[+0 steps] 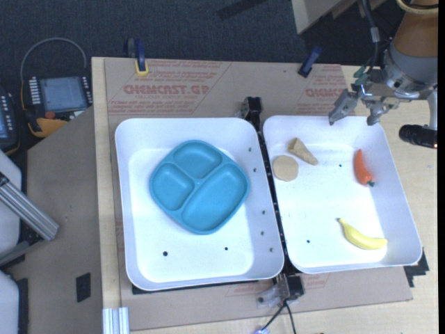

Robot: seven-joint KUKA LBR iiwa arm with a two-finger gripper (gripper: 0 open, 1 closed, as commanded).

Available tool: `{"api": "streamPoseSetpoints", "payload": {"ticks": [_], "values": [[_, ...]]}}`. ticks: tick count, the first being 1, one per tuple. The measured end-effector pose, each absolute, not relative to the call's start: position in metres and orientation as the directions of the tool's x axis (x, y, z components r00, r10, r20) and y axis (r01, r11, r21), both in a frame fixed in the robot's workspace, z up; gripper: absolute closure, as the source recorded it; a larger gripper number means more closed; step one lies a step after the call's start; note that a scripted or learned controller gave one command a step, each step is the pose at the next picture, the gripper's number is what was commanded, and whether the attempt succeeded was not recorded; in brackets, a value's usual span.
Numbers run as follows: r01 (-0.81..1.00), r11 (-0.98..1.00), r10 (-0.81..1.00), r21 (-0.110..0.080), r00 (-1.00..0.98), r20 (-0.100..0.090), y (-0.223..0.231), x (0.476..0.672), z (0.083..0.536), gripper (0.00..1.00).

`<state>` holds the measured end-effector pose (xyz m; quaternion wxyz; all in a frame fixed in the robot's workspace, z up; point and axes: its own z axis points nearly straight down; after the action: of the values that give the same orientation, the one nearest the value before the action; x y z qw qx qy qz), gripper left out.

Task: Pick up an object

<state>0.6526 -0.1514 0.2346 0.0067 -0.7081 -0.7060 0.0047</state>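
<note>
Upper right of frame: gripper (pixel 356 111) spread, empty, above right bin (pixel 396 186) rim; your descent risks striking rim, missing carrot (pixel 362 167).

Both bins (pixel 132 207) look like smooth white plastic with a slight sheen. The blue plate (pixel 199 186) is matt plastic. The board (pixel 208 85) under them, showing at 12 o'clock, looks like matt brown paper-faced sheet with red print.

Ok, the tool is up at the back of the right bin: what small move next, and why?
Probably bring the open tool forward and down over the carrot. It hangs at the right bin's back rim holding nothing, and the carrot is nearest, lying apart from the other items.
</note>
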Motion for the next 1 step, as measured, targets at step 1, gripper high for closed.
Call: {"api": "streamPoseSetpoints", "payload": {"ticks": [1], "values": [[1.000, 0.000, 1.000, -0.001, 0.000, 0.000, -0.1508, 0.6551, 0.2439, 0.00]]}}
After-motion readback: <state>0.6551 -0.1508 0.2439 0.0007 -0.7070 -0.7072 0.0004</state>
